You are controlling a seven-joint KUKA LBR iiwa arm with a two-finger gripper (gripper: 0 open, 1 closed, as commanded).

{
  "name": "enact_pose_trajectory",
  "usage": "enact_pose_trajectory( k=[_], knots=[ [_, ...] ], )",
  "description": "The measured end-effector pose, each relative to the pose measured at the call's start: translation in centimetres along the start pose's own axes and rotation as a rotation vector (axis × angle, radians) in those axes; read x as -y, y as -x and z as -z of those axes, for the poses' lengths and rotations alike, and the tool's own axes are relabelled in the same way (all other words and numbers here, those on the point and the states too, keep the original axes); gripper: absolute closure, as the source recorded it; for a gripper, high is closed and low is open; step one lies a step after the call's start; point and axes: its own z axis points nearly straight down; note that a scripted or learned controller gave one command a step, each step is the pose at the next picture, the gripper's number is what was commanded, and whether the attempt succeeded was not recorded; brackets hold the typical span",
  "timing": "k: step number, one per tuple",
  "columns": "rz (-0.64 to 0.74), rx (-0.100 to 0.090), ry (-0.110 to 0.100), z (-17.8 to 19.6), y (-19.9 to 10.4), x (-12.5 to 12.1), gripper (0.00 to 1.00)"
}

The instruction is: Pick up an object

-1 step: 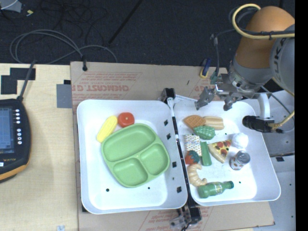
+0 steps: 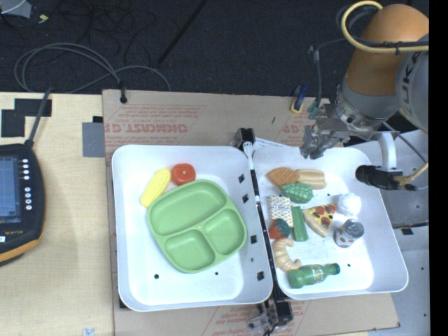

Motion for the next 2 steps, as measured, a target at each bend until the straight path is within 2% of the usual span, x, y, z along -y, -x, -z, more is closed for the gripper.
enact_pose_trajectory(
  k=[1,2],
  knots=[
    [0.001,0.0,-0.002,-0.9,-2.3,3.7,1.0],
    [0.012,-0.005,0.006,5.0,-14.9,6.0,1.0]
  ],
)
